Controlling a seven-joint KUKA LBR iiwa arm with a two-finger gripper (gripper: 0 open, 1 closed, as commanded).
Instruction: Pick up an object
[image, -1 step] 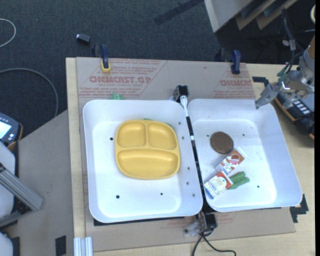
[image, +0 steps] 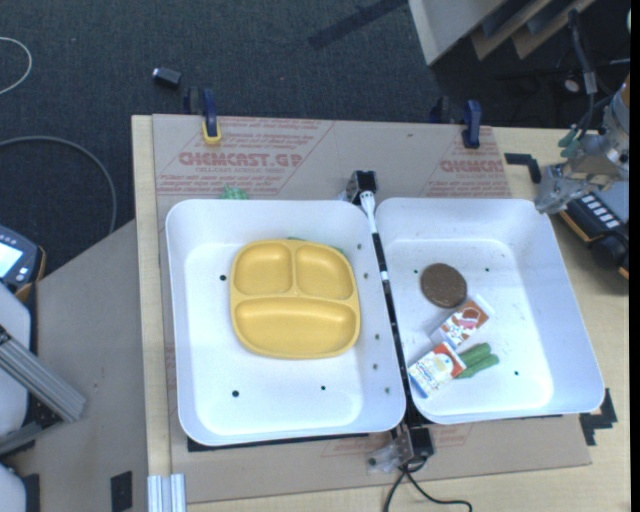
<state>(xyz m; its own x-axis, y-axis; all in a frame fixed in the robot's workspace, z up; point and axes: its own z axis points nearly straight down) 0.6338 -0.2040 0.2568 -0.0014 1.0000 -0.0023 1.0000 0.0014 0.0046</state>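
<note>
I am hanging at the far right edge of the scene, my gripper (image: 585, 165) sitting over the bench outside the right bin (image: 530, 225), just past its far right corner. From this camera my metal end is small and cluttered, so I cannot tell how the jaws are standing, and nothing is showing between them.

The right bin is holding what I could pick up. A brown round disc (image: 443, 285) is lying flat near the bin's middle, a little toward the far side. Just nearer than it, a small red-and-white packet (image: 462, 325) is lying at a slant. Nearer again, a second packet (image: 434, 368) with blue, white and red print is resting close to the bin's left wall, and a green pod-shaped piece (image: 477, 360) is lying right beside it on the right, touching or almost touching (the overlap is too tight for me to judge). All four are lying well apart from my gripper.

The left bin (image: 190, 300) is holding a yellow divided plate (image: 295, 298), right side up, with two smaller compartments on its far side and one long one on its near side. Two blue clamps (image: 209, 115) (image: 471, 122) are gripping the far edge of the cardboard sheet (image: 330, 160) under both bins.
</note>
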